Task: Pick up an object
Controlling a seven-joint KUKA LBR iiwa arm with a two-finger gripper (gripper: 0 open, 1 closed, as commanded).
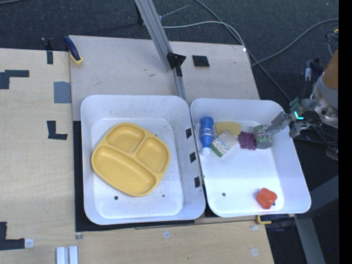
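Camera view: small round grey-green object lies at the tips of the fingers; their state is unclear.

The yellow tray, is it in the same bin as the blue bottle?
No. The yellow tray lies alone in the left bin, while the blue bottle lies in the right bin.

We can read no text, number or brand anywhere. The small patterned box in the right bin carries a speckled print, and the blue bottle to its left has a pale band, but both are too small to make out.
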